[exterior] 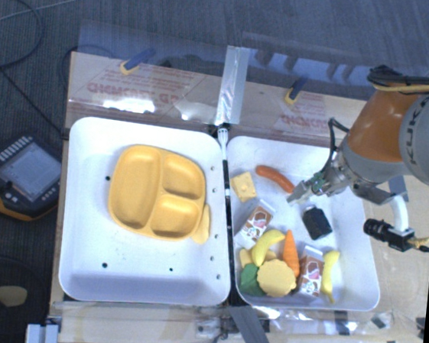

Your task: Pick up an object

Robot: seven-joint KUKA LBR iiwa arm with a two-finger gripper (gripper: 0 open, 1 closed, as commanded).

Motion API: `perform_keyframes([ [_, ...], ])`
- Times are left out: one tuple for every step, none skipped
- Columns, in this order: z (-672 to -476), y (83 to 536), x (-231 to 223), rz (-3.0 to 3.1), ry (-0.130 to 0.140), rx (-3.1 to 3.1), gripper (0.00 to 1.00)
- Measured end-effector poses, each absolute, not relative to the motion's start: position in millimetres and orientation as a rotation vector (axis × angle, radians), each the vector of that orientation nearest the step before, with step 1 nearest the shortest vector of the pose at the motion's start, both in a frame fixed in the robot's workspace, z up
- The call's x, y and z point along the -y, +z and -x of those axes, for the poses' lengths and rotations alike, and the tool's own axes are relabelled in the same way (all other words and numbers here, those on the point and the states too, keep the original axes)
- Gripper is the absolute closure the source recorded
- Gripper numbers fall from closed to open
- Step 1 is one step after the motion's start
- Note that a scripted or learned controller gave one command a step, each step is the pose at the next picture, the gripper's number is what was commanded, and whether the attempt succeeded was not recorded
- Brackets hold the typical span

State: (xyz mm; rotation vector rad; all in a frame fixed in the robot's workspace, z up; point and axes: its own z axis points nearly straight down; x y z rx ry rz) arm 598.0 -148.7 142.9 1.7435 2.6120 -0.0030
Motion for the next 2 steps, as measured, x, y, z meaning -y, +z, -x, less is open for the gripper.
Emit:
perform_keyframes([
  [-669.2,210.9,96.4,-2.187,-0.002,-2.254,1.0],
  [-610.4,224.9,132.5,-1.834,-0.003,-2.547,1.0],
])
